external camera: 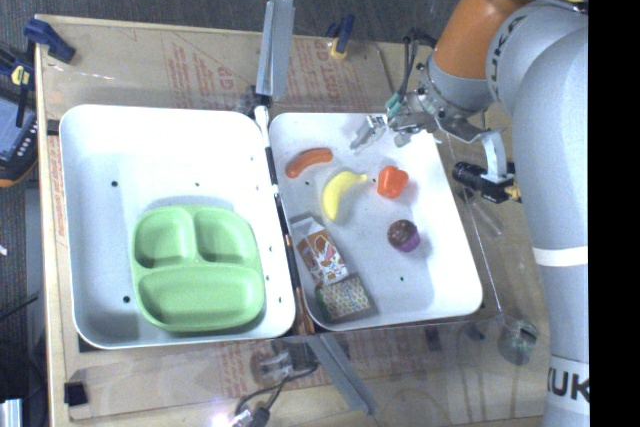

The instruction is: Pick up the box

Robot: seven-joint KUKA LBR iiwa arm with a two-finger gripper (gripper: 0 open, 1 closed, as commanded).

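light: bright, even overhead | shadows: soft, short | glare: white bins (90, 215) | focus: slightly soft

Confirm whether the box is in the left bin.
No: the box lies in the right bin, near its front left corner, while the left bin holds the green tray.

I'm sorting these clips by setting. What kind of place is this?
Probably a robotics lab bench: a grey arm reaches over two white bins on a clamped wooden board, with toy food like a banana.
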